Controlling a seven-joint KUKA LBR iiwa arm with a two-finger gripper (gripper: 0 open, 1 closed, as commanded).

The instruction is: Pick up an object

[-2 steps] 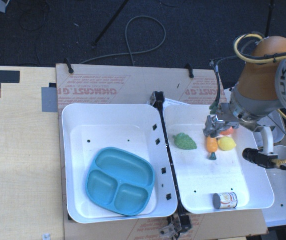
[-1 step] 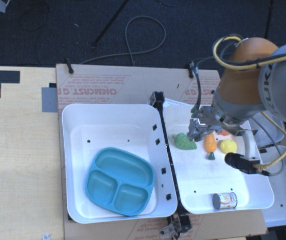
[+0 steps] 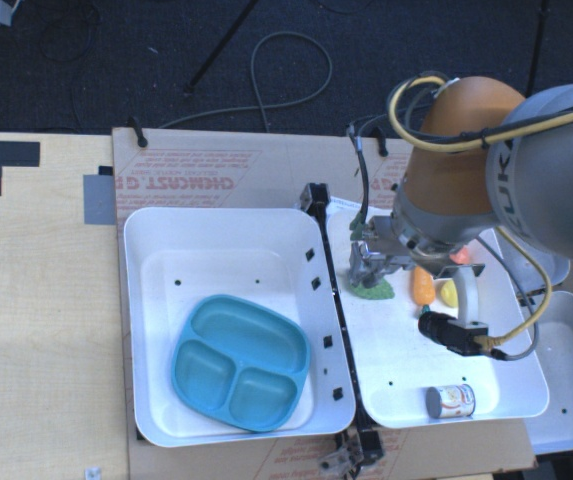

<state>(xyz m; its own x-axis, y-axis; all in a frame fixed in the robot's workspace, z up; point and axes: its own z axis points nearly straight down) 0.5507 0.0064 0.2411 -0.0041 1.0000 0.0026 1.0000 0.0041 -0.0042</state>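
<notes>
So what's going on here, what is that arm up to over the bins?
The grey and orange arm reaches in from the right, with its gripper low at the left side of the right bin, directly over a green object. Whether it has hold of it cannot be told. An orange item and a yellow one lie close by, and a small can lies on its side nearer the front. The left bin holds a blue divided plate.

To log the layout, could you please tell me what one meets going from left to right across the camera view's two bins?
Blue divided plate → green item → orange item → yellow item; the small can overlaps the last two sideways, so it is left out.
</notes>
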